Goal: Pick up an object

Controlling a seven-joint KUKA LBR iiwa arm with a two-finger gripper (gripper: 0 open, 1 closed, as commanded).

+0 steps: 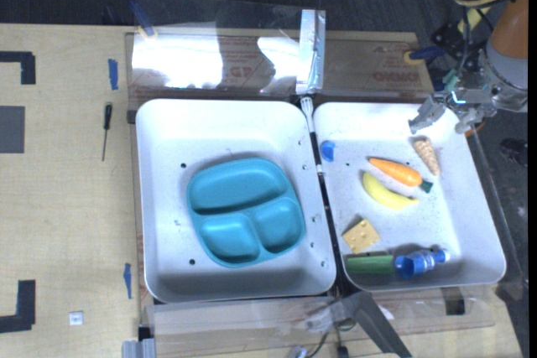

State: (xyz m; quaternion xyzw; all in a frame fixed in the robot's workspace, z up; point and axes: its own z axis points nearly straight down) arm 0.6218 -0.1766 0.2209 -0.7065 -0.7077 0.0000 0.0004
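Two white bins sit side by side in the lower middle of the frame. The left bin holds a blue divided tray, lying near its centre with three compartments. The right bin holds the loose things. A carrot lies in its middle, orange with a green end pointing right, and a banana lies just below it, touching or nearly touching it. A tan cone-shaped piece lies to the upper right of the carrot, close to the bin's right wall. A small blue cap-like thing sits at the bin's left wall. Lower down, a yellow cheese wedge lies left of centre, and below it a green piece lies end to end with a blue bottle along the bin's lower edge. The arm comes in at the upper right of the frame, and its gripper hangs over the upper right corner of the right bin, above the cone piece and apart from it. The fingers look spread with nothing between them, so the claw is released. A clear panel stands behind the left bin, catching glare.
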